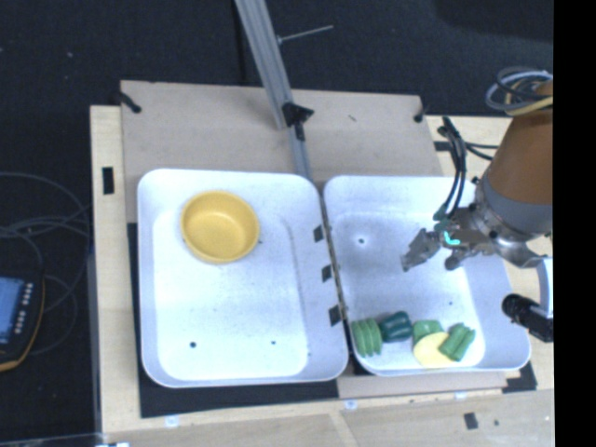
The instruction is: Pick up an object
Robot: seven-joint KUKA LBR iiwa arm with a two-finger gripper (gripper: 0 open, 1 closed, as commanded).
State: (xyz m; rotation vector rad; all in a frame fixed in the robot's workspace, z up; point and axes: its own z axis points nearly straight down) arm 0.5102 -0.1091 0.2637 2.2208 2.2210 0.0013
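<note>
Pincer [430, 252] hanging over the middle of the right bin [372, 203], fingers spread apart, nothing between them. Toys bunched along that bin's near edge, well below the pincer: ridged green piece [367, 335], darker green block [395, 324], small green bit [426, 328], yellow lump [430, 350] touching another green piece [458, 341]. Yellow bowl [220, 226] upright in the left bin [233, 343] (far corner). Both bins side by side on the desk [372, 110].
</note>
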